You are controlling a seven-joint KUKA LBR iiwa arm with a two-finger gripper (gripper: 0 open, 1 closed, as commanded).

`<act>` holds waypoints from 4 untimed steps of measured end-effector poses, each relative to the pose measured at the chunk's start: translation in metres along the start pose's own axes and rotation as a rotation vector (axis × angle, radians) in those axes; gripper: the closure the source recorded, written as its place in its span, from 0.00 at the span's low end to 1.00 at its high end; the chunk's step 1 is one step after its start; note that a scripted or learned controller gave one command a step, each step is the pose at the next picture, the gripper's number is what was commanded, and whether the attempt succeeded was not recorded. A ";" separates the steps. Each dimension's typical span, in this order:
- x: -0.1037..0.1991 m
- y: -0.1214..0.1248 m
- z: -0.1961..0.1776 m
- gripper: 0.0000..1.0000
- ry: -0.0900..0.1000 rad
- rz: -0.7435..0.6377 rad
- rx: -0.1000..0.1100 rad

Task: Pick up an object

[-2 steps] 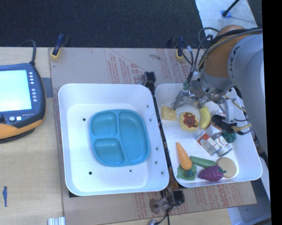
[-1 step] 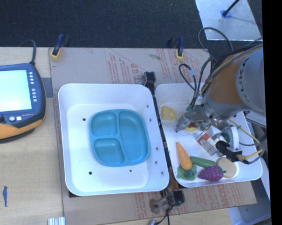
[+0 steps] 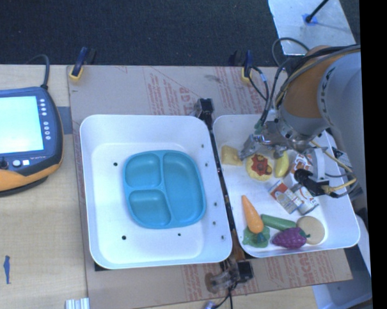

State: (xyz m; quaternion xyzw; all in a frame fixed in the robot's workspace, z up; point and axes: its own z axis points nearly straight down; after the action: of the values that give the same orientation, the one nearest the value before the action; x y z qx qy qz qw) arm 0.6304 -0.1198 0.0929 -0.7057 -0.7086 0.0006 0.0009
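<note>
Left of the table: one grey-and-orange handheld screen pendant [image 3: 20, 136] lay there.
Left bin: one shallow white bin [image 3: 96, 187] held one blue three-part plastic plate [image 3: 163, 188].
Right bin: another white bin [image 3: 341, 230] held about nine toy foods, among them an orange plastic carrot [image 3: 251, 213] and purple grapes [image 3: 289, 238].
Claw: claw [image 3: 265, 143] hung low over the yellow-red toy [image 3: 260, 167]; I cannot tell its finger state.
Progress: nothing lifted yet, I judged; grasp and lift remained.

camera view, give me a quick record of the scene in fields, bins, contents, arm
left bin: holds a blue divided plate
right bin: holds toy food, including a carrot, purple grapes, a round pizza piece
end effector: low over the right bin's far end, beside the pizza piece
beside the bench: control pendant, left
</note>
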 end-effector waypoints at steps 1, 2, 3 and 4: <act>-0.019 -0.067 -0.001 0.00 -0.001 0.000 0.002; 0.013 -0.103 0.002 0.00 -0.001 0.000 0.002; 0.014 -0.036 -0.001 0.00 0.000 0.002 -0.001; 0.002 0.014 0.001 0.00 0.000 -0.001 0.000</act>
State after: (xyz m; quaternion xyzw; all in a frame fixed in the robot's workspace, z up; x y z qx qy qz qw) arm 0.6446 -0.1181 0.0921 -0.7052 -0.7090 0.0005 0.0008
